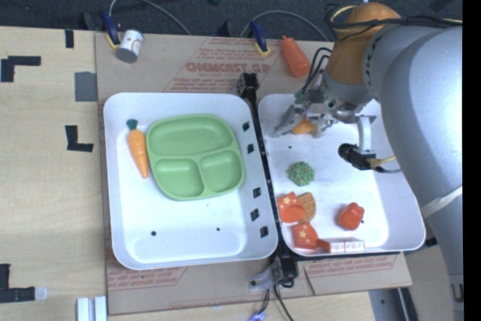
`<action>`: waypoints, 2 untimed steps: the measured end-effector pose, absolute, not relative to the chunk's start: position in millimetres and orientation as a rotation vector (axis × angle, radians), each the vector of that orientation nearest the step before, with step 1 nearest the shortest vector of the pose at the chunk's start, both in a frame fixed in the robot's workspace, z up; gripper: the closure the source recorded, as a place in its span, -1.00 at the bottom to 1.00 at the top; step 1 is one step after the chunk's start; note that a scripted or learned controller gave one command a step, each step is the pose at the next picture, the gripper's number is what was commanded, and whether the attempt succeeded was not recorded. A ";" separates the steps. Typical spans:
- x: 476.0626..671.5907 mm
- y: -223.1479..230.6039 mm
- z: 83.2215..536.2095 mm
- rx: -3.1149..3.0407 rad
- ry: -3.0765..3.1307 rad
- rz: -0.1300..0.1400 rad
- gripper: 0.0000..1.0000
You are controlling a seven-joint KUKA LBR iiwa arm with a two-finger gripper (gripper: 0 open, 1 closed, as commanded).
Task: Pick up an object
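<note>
My gripper (pixel 303 124) hangs over the back left part of the right bin (pixel 391 192). Its two grey fingers (pixel 284 122) are spread apart, open. A small orange piece (pixel 304 129) lies between them, and I cannot tell whether they touch it. In the same bin, nearer the front, lie a green knobbly ball (pixel 301 174), an orange-red toy food piece (pixel 294 205), a red piece (pixel 305 236) and a red round fruit (pixel 350 216). The left bin (pixel 128 229) bears a green divided plate (pixel 197 156) and a toy carrot (pixel 137 150) beside it.
The black divider (pixel 259 162) runs between the two bins. An orange cone-shaped toy (pixel 294 56) lies on the cardboard behind the right bin. A small can (pixel 129 45) lies at the back left. The arm's grey body (pixel 421 109) covers the right bin's right side.
</note>
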State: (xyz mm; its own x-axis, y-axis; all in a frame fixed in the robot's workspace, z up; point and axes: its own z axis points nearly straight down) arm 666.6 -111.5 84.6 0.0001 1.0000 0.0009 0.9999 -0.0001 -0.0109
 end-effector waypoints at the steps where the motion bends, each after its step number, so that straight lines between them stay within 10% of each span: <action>1: 666.4 -96.9 84.3 -2.220 -2.216 0.014 -1.00; 2: 666.9 -103.6 84.5 -2.213 -2.215 0.008 -1.00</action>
State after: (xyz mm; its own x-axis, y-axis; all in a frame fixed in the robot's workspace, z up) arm 666.9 -103.6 84.5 -0.0012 1.0000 0.0039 0.9999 0.0013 -0.0109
